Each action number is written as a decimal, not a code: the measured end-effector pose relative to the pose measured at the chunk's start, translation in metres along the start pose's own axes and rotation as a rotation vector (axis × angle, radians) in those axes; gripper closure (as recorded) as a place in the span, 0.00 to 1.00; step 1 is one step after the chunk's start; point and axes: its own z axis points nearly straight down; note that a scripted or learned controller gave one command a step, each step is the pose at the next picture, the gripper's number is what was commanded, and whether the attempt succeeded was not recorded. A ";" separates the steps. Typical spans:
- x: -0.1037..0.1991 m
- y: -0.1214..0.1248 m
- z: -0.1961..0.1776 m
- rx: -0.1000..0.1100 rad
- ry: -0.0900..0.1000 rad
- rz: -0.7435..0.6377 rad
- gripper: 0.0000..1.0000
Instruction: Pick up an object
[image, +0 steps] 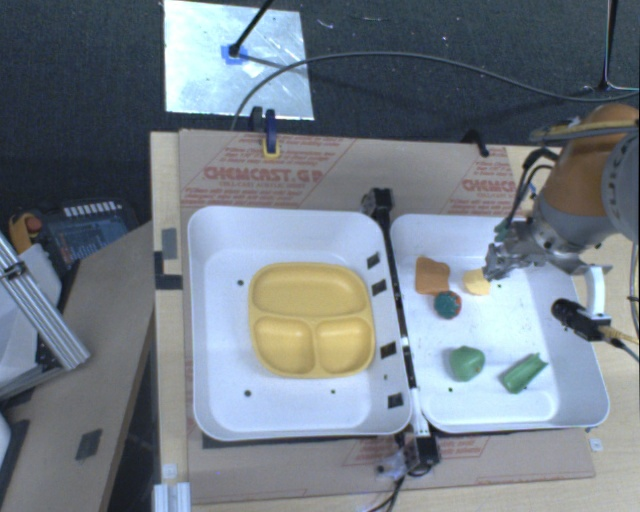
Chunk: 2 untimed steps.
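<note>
A small pale-yellow wedge-shaped block (478, 285) lies on the floor of the right-hand shallow white bin (575, 400), toward its back, and directly at the tip of the grey arm's gripper (497, 262). The block sits just below and slightly left of the tip in the camera view, so close that the two look to be touching or nearly so. Its long axis appears to run roughly left to right, though it is too small to be sure. Whether the jaws stand open or closed cannot be told; the wrist hides them.

Just left of the block rests a flat orange slab (432, 274), and just beside that a small round blue-green ball (447, 305). Nearer the front of the bin, well apart from the gripper, lie a green rounded lump (466, 362) and a green elongated piece (523, 372) set on a diagonal.

The left-hand white bin (215, 300) carries a yellow three-compartment plastic tray (310, 318). The yellow block seems the likeliest target, calling for little more than a short drop.
</note>
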 end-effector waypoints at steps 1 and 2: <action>-0.008 -0.005 -0.056 -0.002 -0.001 0.002 1.00; -0.009 -0.013 -0.112 -0.002 -0.001 0.001 1.00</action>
